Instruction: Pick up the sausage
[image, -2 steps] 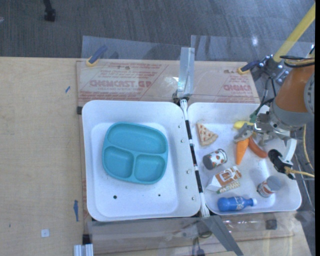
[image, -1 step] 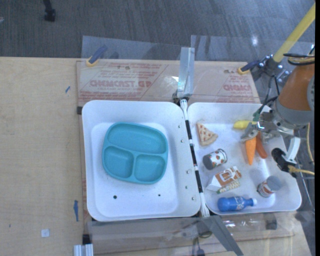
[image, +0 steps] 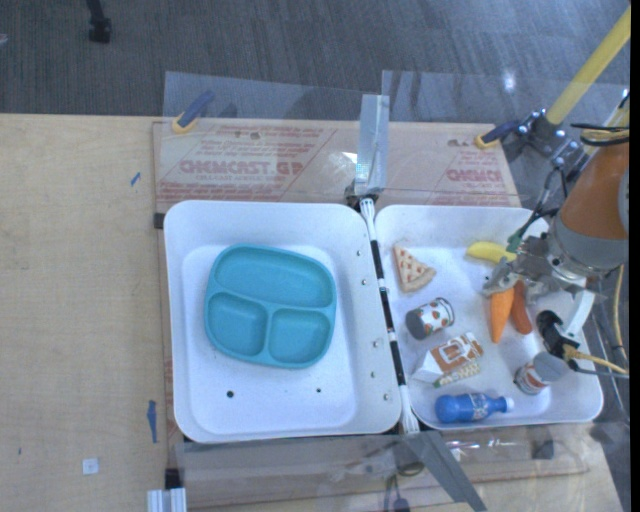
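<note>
Two bins: white, side by side in the camera view; the left bin (image: 190, 300) carries a teal divided plate (image: 270, 305), the right bin (image: 590, 400) holds all the small goods.
Sausage: reddish-brown sausage (image: 523, 312) on the right bin's floor, on the right side, touching or just beside the orange carrot (image: 498, 316).
Gripper: gripper (image: 515, 284) hangs right over the tops of those two, the arm (image: 592, 205) reaching in from the right.
Pincer: apart or together? I cannot tell from this angle.
Step in hand: closing on the sausage alone; I'd bias toward its right side so the carrot stays out.
Neighbours: banana (image: 487, 252) just behind, small can (image: 535, 376) near the front.
Edges: the bin's right wall is close, so little room there.
Open room: straight up looks the cleanest way out.
</note>
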